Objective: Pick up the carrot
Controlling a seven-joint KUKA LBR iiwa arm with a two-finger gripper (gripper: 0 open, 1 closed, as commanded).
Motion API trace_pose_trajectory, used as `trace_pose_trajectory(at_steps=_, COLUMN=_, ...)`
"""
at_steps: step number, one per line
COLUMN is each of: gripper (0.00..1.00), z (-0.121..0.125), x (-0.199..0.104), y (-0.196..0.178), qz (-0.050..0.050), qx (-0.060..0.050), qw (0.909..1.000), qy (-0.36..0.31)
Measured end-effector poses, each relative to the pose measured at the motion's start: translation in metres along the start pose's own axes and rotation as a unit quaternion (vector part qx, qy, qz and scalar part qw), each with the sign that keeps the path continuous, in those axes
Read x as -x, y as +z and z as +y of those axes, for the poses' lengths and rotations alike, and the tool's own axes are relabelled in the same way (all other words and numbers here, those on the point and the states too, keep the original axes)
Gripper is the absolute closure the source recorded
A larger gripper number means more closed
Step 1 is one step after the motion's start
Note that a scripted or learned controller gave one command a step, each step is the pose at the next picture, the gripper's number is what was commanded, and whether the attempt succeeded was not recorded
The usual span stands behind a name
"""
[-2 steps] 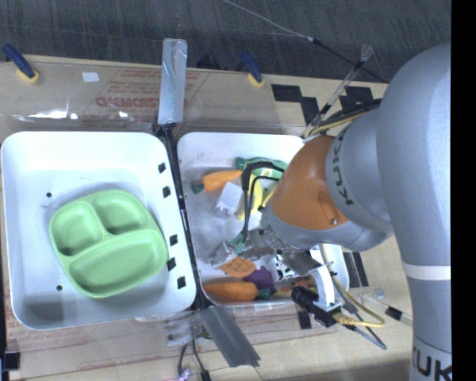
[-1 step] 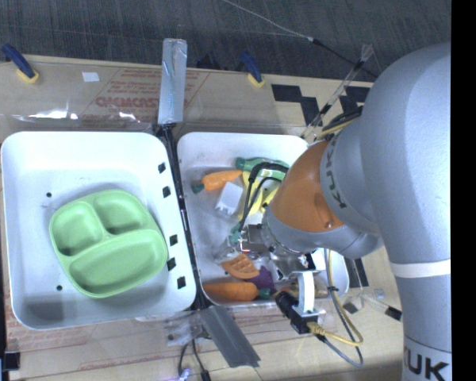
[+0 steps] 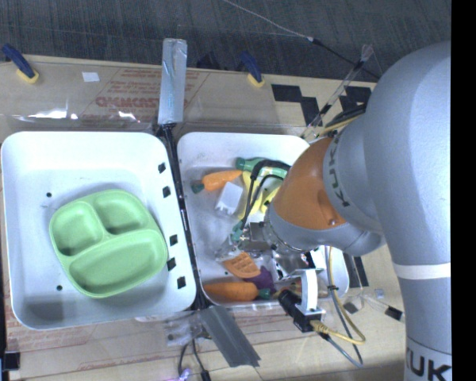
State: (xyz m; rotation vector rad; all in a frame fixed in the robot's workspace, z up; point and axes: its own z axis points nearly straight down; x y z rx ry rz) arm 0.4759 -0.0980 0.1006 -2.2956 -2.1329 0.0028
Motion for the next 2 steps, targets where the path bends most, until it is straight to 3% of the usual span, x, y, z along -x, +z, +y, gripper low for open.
trace_pose_trajectory(at_steps=2, gripper=1.0, z=-0.0002, x=-0.0009, y=-0.0176, qz=0.001, qx=-0.003, qw=1.0, qy=-0.007)
